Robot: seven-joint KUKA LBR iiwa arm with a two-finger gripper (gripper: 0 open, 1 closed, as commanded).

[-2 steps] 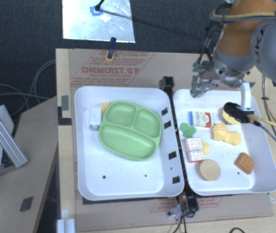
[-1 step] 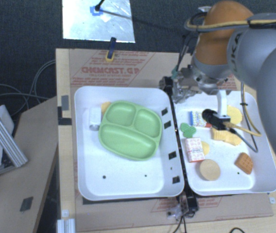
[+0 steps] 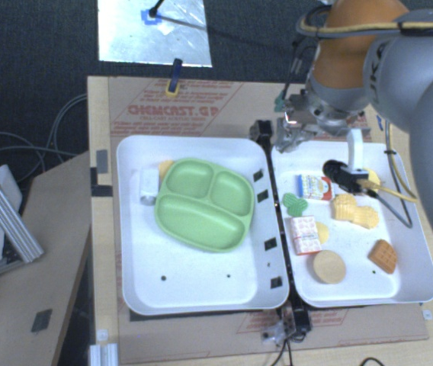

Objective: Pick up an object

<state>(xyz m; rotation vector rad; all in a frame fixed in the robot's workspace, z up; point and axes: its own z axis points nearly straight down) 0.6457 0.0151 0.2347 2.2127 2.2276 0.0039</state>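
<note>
Approach step: gripper (image 3: 296,132) at right bin's (image 3: 415,280) far edge, nothing visibly held, open/closed can't tell. Next: descend onto carton (image 3: 312,186) just below it.

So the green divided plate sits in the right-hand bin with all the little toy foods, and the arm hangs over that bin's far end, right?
Not quite. The camera view shows the green divided plate in the left bin. The little toy foods, such as the round wooden disc and waffle piece, lie in the right bin, and the arm does hang over that bin's far end.
</note>
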